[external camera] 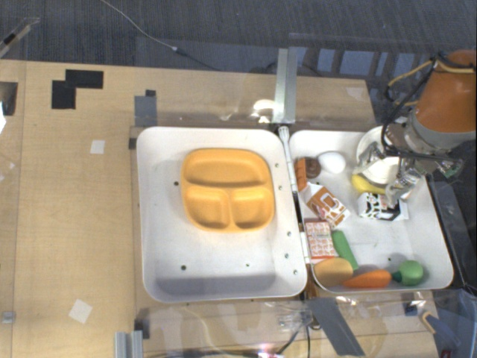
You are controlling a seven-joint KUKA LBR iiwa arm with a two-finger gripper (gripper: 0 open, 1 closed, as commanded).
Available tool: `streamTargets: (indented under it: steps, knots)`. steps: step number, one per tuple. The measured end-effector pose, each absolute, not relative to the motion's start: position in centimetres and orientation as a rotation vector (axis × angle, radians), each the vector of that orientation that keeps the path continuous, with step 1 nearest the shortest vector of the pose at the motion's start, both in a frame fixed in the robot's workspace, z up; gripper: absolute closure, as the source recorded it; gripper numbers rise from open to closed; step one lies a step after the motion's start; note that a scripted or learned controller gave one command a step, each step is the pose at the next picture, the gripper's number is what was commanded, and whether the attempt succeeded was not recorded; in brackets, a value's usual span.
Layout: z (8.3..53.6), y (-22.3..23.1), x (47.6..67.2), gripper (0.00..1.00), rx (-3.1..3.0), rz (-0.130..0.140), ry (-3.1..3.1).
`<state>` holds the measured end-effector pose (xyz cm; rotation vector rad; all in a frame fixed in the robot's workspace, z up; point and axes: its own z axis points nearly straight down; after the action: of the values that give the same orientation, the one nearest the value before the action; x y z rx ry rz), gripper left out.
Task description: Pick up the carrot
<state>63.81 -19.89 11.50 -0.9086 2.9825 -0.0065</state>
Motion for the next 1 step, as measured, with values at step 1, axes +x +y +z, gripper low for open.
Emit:
streamTargets:
  steps: [1]
  knots:
    - [10.54, -17.59, 68.02, 0.0, -0.92, -0.03, 2.968]
